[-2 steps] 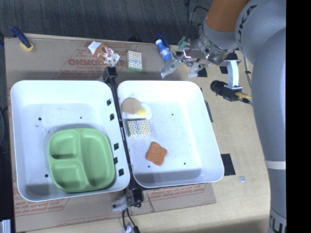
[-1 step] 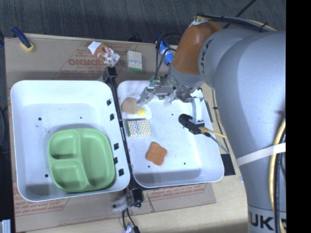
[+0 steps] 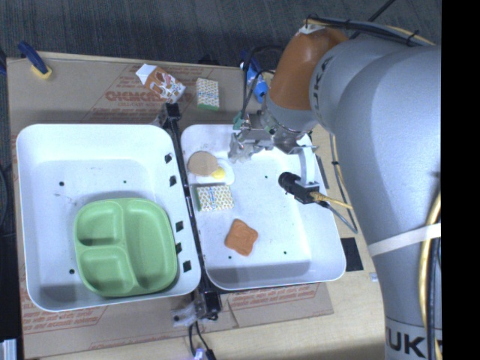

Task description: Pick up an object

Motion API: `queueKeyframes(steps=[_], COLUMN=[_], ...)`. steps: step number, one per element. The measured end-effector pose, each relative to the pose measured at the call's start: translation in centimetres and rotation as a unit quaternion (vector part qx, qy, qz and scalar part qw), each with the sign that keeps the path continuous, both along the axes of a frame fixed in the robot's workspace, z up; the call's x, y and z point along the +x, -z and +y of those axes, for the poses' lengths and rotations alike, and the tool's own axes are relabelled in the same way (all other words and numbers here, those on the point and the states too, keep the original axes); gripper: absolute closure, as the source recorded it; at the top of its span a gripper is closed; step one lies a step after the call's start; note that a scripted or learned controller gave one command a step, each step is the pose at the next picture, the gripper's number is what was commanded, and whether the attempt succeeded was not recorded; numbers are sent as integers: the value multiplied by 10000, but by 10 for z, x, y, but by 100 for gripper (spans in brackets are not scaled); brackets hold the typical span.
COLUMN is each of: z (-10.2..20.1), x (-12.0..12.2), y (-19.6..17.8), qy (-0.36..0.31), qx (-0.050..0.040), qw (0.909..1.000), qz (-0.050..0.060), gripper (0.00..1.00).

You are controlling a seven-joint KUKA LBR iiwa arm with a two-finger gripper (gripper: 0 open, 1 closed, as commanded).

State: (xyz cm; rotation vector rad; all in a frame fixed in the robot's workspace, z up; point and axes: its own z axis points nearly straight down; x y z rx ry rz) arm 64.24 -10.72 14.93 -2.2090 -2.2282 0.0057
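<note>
Though two bins, one green tray

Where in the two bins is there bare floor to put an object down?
Left bin: the floor behind the green tray. Right bin: the patch right of the orange piece. Crowded: its left side, with tan round item, patterned packet, gripper.

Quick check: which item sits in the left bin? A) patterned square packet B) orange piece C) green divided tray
C: the green divided tray lies in the left bin, while the orange piece and the patterned packet lie in the right bin.
</note>
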Motion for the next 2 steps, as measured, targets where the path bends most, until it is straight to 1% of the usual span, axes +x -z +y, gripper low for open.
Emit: queueKeyframes(steps=[1, 2], z=[31, 33], x=[-49, -104], y=[-71, -64], qy=[10, 14], qx=[4, -3], qw=[10000, 10000], qz=[-21, -6], gripper=[100, 100])
